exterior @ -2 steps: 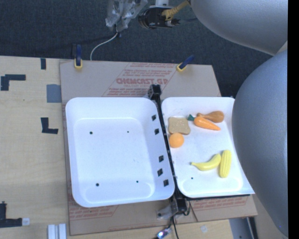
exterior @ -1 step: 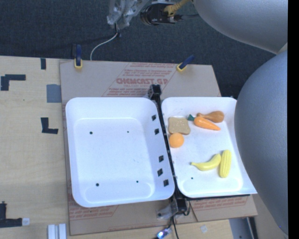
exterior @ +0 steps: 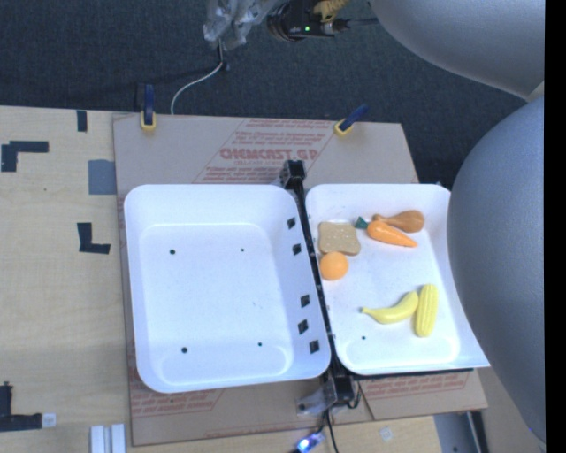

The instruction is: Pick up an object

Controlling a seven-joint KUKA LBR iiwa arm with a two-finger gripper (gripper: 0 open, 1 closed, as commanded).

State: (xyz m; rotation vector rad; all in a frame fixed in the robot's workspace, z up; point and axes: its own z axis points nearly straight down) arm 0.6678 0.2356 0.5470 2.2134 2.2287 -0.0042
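The right bin (exterior: 442,349) holds several toy foods. A tan bread slice (exterior: 339,237) lies by the divider with an orange ball (exterior: 333,265) just below it. An orange carrot (exterior: 390,233) rests against a brown pear-shaped piece (exterior: 403,219) at the bin's far side. A yellow banana (exterior: 392,310) and a corn cob (exterior: 425,310) lie side by side near the front. My gripper (exterior: 232,24) is blurred at the top edge, far beyond both bins and high above the bench, with nothing visibly in it.
The left bin (exterior: 212,283) sits beside the right one on a cardboard sheet (exterior: 265,150) held by two clamps. My grey arm (exterior: 513,230) bulks along the right side, overhanging the right bin's edge. A white cable (exterior: 190,84) trails at the back.
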